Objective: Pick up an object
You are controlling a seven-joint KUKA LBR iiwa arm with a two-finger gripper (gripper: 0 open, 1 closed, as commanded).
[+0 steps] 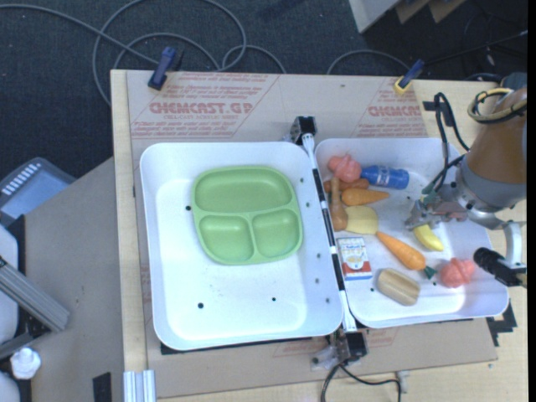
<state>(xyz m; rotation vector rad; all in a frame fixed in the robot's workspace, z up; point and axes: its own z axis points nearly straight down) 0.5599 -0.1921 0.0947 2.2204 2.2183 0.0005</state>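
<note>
The right bin (479,306) holds the loose objects; the left bin (167,308) holds one green divided tray (248,213) with three compartments.

Nearest the camera in the right bin lies one tan bread-like piece (398,286), with one pink ruffled object (456,272) to its right. Just beyond sits one small white carton (354,255) against the left wall, and one orange carrot (399,250) slanting across the middle of the bin.

The gripper (429,218) is lowered into the right half of this bin, at the end of the grey arm (494,170) that enters from the right. One small yellow banana-like piece (429,238) lies directly under and just in front of the gripper tip — touching or nearly so; contact cannot be confirmed. Whether the fingers are spread or pressed together cannot be told from this angle, and no object is visibly pinched between them.

Further back, to the left of the gripper and apart from it: one pale yellow block (362,220), a brownish piece (338,217) just beside it, one second orange carrot-like piece (363,197), one blue bottle (385,177) lying on its side, and one pink object (344,169) at the far left corner.

Beyond the bins — one blue clamp (162,67) and one yellow-and-blue clamp (409,76) grip the far edge of the bench board (251,99).
</note>
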